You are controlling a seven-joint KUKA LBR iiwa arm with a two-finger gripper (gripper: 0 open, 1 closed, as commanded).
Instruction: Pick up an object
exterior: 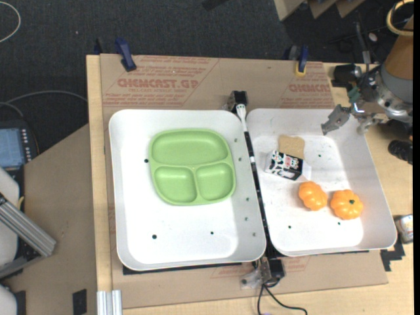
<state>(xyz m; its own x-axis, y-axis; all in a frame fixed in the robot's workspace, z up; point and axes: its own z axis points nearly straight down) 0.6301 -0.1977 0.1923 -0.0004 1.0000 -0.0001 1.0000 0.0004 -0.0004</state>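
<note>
Divided plate (192, 166) in left bin (131, 228); two pumpkins (329, 199), carton (285, 164) in right bin (367, 176).

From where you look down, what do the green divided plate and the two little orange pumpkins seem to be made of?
The green divided plate looks like moulded plastic with a matte finish: one even colour, soft rounded compartment edges. The two orange pumpkins look like smooth plastic or foam toys, evenly coloured with a faint sheen; which one, the view leaves open.

Two bins (131, 241), one green tray (192, 166), two orange pumpkins (329, 199).
</note>
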